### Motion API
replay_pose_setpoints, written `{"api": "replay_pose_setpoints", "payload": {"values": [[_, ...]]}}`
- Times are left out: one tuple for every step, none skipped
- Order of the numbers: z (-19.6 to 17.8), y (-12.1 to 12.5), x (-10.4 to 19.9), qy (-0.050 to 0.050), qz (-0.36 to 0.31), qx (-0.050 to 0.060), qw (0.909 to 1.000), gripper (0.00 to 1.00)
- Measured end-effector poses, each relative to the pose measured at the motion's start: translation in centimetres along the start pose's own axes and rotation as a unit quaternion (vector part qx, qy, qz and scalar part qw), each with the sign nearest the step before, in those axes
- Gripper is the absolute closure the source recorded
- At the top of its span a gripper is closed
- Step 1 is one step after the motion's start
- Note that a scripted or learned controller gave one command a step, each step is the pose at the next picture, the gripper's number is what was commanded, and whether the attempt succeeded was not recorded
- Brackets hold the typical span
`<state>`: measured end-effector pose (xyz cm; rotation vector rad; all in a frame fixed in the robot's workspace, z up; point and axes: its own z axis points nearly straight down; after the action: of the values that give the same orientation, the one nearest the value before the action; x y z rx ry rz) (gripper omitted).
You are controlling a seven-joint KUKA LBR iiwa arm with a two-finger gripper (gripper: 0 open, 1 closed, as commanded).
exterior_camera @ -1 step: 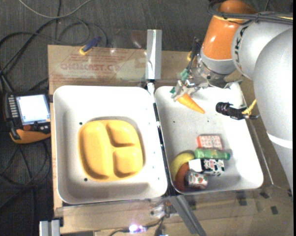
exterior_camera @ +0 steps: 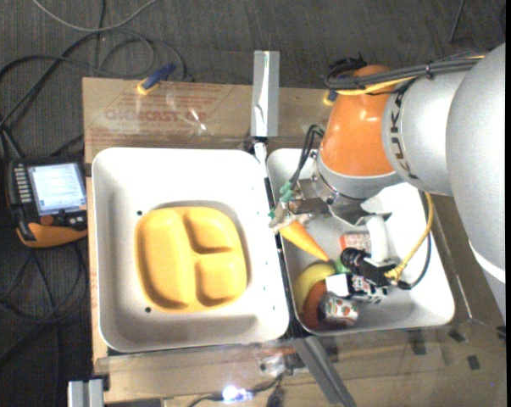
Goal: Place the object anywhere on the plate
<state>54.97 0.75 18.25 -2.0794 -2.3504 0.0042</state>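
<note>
The gripper (exterior_camera: 294,209) hangs low in the right bin (exterior_camera: 420,299), tucked up against that bin's left wall, right by the ridge where the two bins meet. We honestly can't tell from this angle whether it's open or closed, because the orange wrist sits over most of it.

Just below it lies a carrot (exterior_camera: 304,237), with its green end up by the gripper and its tip pointing down and right toward the middle of the bin. It's so close that it could be touching, but we can't say it's gripped.

That side of the bin is pretty cramped. A small red and white box (exterior_camera: 354,242) lies just right of the carrot's tip. A yellow fruit (exterior_camera: 308,280) sits below the carrot, near the left wall. A brown and red thing (exterior_camera: 340,310) is crammed beside the fruit at the front edge. The bin's front right corner is bare white floor, and the arm looms over the back of it.

Across the ridge, in the left bin (exterior_camera: 111,227), the yellow plate (exterior_camera: 191,255) sits roughly in the middle with its three wells facing up. It has white floor all round it, widest at the back. The plate's right edge is near the shared wall, so both bin rims stand between carrot and plate.
</note>
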Motion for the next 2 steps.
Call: {"api": "replay_pose_setpoints", "payload": {"values": [[-1.3,-2.6,7.8,0.0,-0.022,0.0,0.9998,1.0],[-1.7,-4.9,6.5,0.0,-0.138,0.0,0.9905,1.0]]}}
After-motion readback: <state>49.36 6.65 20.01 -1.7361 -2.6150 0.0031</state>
